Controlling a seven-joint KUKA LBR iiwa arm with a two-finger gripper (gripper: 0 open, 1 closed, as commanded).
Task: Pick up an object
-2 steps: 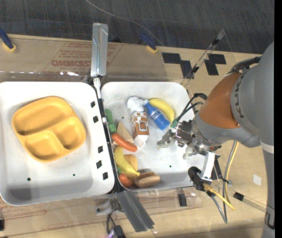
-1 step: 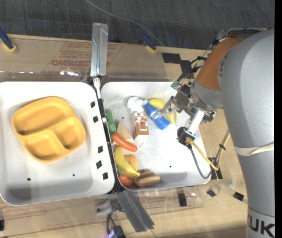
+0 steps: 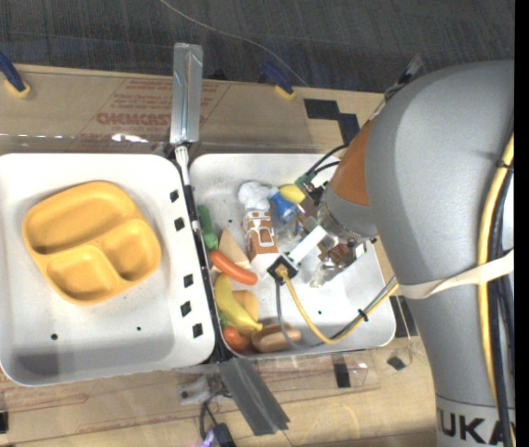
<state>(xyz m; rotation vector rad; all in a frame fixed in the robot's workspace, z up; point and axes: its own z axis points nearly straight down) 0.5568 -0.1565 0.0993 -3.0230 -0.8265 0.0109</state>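
1. The grey KUKA arm with its orange band (image 3: 356,170) is the bulkiest thing in view, a smooth rounded shell reaching in from the right over the right bin.
2. Two shallow white plastic bins sit side by side on the brown cardboard-covered bench (image 3: 78,101): the left bin (image 3: 22,343) and the right bin (image 3: 358,329), their inner walls touching along a row of black clips.
3. One yellow moulded plastic tray with three rounded compartments (image 3: 92,240) lies tilted in the left bin, glossy and smooth.
4. The gripper (image 3: 325,250), a cluster of metal, white block and wiring, hangs low over the right bin's middle; whether it is spread or closed, and whether it grasps anything, cannot be told from here.
5. A yellow cable (image 3: 325,329) loops from the gripper across the bin floor.
6. The pickable things are small toy foods heaped along the right bin's left side, just beside the gripper:
   - one yellow banana (image 3: 232,307), curved;
   - one orange carrot (image 3: 235,269), tapered;
   - one brown sausage-shaped piece (image 3: 274,339);
   - one green stick-shaped piece (image 3: 208,226);
   - one orange-and-white carton-like box (image 3: 262,233);
   - one blue-and-yellow piece (image 3: 286,200);
   - one white lumpy piece (image 3: 253,195).
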